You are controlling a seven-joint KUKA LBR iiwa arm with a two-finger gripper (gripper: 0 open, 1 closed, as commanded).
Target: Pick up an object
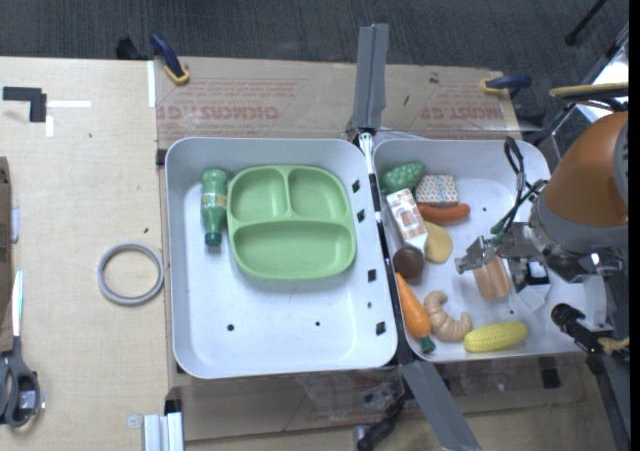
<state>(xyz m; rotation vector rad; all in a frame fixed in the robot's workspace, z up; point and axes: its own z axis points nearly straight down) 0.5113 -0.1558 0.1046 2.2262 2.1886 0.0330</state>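
1. Sitting low in the white right-hand bin (475,164), around the 3 o'clock part of it: the grey two-finger gripper (482,264), right on top of a tan stubby cylinder toy (492,282). Looks like the pick target, though that's a guess.
2. Can't tell whether the gripper is apart or together from this angle, and can't confirm the cylinder is actually clamped. Touching or just above, no more certain than that.
3. Neighbours to watch: pale yellow potato-shaped toy (438,244) at 10 o'clock of the cylinder, yellow plastic corn cob (495,336) at 6 o'clock, beige knobbly croissant-like piece (447,317) at 7 o'clock. All near, none clearly touching it.
4. To do this step well: centre over the cylinder's middle, close across the short width rather than along its length, since a round toy like that probably rolls or squirts out if pinched off-centre.
5. Go straight down, close fully, then lift straight up. Dragging sideways toward 9 o'clock risks bumping the potato toy and the dark brown round toy (407,261) beyond it.
6. Worth checking after the lift that the cylinder comes up with the gripper; slick plastic, easy to lose.
7. Nothing to worry about over in the white left-hand bin (290,324): green divided plastic plate (290,224) and small green bottle (213,204) well apart from the action.
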